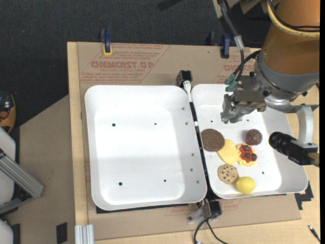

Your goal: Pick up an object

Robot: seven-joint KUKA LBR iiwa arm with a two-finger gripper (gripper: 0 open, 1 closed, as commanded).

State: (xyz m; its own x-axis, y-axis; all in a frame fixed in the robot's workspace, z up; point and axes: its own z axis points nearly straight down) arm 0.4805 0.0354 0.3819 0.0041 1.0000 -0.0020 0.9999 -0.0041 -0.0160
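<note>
The flat round brown cookie-like disc [212,140] in the right white bin [289,187], likely light, stiff and best pinched across its edges, lies just below the grey two-finger gripper [229,118], whose opening I cannot tell.

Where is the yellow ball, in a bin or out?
In. The yellow ball lies inside the right bin, near its front edge beside a cookie.

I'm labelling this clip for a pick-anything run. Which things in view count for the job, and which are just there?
For the job:
hand
right bin
brown disc
chocolate-chip cookie
yellow ball
dark red round piece
yellow and red piece

Just there:
left bin
blue clamps
cardboard sheet
</note>
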